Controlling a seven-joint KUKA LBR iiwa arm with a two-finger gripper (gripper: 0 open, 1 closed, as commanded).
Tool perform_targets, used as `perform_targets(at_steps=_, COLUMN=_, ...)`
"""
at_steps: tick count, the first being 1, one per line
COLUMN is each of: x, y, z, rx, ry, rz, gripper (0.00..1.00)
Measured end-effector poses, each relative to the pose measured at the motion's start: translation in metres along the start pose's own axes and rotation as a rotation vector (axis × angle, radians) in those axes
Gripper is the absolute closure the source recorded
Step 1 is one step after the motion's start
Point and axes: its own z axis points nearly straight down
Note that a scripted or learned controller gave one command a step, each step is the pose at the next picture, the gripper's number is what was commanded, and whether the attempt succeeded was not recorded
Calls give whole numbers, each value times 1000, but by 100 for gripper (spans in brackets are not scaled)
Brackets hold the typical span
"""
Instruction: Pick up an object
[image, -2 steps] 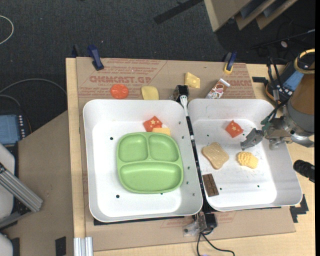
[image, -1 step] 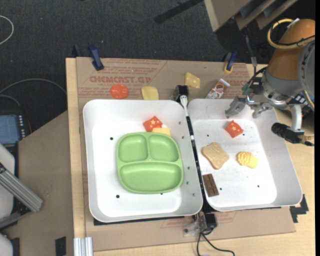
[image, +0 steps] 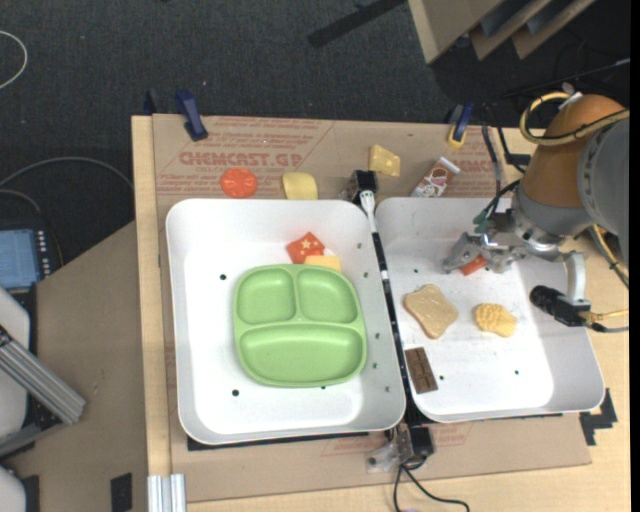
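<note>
Step in hand: approach, nothing lifted.
Fingers (image: 468, 262): low in the right bin (image: 560, 390), upper part, tips down by a small red-orange piece (image: 474, 266); released or clenched, cannot tell.
Nearest candidates: toast (image: 431, 310), below-left of the fingers, near; yellow shell (image: 495, 319), below, near; brown bar (image: 421, 369), farther.
Left bin (image: 200, 400): green tray (image: 298, 326).
Next move, by judgement: centre over one item, descend, clench.

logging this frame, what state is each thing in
gripper: low in the right bin, at a small red thing
plate: upright, bare, in the left bin
toast: flat, right bin
chocolate: flat, by the divider
red block: behind the plate
</note>
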Motion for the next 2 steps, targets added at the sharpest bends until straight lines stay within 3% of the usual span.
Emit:
perform_targets(at_steps=1, x=40, y=38, z=-5, rx=-12, ry=-3, rz=-5, gripper=0)
perform_targets(at_steps=2, x=-10, y=-36, z=-82, rx=-2, ry=-1, rz=4, gripper=0)
